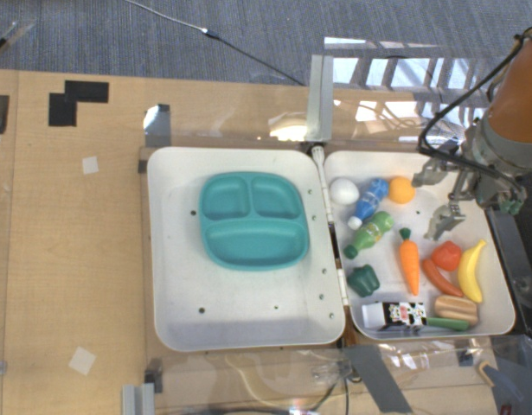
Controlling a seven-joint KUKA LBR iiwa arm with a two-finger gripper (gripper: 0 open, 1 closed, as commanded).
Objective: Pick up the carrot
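Seemingly light, stiff and smooth, the carrot (409, 264) lies in the right bin (504, 318) between green bottle (371, 233) and tomato (446, 255). Best pinched mid-body. The gripper (445, 202) hovers spread, empty.

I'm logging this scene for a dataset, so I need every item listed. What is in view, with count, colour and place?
bins: 2, white, side by side on bench
divided plate: 1, teal, left bin
carrot: 1, orange, right bin middle
egg: 1, white, right bin top left
blue bottle: 1, beside egg
green bottle: 1, below blue bottle
orange fruit: 1, right bin top
green pepper: 1, lower left
tomato: 1, red, right of carrot
banana: 1, yellow, right edge
hot dog: 1, lower right
carton: 1, black and white, bottom
gripper: 1, grey, above right bin
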